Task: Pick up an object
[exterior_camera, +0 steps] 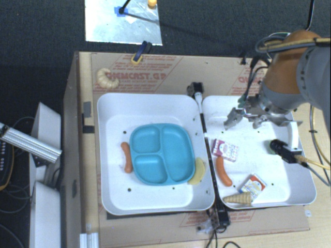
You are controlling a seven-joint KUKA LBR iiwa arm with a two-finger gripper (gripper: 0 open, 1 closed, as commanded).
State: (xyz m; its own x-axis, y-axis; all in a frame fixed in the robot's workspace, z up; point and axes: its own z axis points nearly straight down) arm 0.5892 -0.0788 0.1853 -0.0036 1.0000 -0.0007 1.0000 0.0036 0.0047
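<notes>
Camera view: I am watching the arm (300, 71) hanging over the far part of the right bin (305, 190). The gripper (247, 115) is spreading its fingers with nothing between them. I am taking the pink carton (225, 150) as nearest target; it is lying just nearer and slightly left of the fingers. A sausage (223, 171) is lying nearer still, long axis slanting near-right.

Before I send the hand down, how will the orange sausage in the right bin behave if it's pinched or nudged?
The orange sausage looks like a small round-sided toy, so it would probably roll sideways if nudged. Its smooth, narrow body may slip from a pinch unless gripped across its middle. It is likely light, and the pink carton nearby could get bumped.
</notes>
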